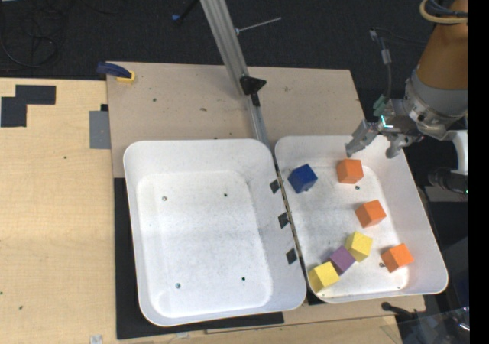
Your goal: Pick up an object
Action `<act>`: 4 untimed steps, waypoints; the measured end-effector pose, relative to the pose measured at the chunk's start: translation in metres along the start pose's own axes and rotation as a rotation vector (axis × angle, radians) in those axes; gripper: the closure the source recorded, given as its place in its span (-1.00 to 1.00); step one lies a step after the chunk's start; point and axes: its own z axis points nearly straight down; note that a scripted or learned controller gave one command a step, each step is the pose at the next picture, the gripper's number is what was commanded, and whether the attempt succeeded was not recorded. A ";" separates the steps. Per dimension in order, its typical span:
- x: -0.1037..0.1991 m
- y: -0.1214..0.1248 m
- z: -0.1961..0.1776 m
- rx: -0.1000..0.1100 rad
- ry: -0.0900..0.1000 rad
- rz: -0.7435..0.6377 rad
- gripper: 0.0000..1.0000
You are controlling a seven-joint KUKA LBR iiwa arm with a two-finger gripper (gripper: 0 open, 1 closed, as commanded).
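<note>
The right bin (428, 216) holds several small cubes: a blue one (302, 177), orange ones (350, 171) (370, 212) (396, 257), two yellow ones (360, 245) (324, 274) and a purple one (341, 260). My gripper (376, 142) hovers over the bin's far edge, just above and right of the upper orange cube. Its two fingers (357, 141) stand spread apart with nothing between them.
The left bin (145, 174) sits beside the right one, with black clips along their shared wall. A slanted aluminium bar (226, 37) rises behind the bins. A blue and yellow clamp (116, 71) lies at the board's far left corner.
</note>
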 end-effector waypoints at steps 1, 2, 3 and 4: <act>0.000 0.001 -0.003 -0.004 -0.001 -0.001 -1.00; 0.006 0.009 0.056 0.001 0.000 -0.003 -1.00; 0.014 0.003 0.117 0.002 0.000 -0.001 -1.00; 0.015 0.002 0.171 0.001 -0.001 0.000 -1.00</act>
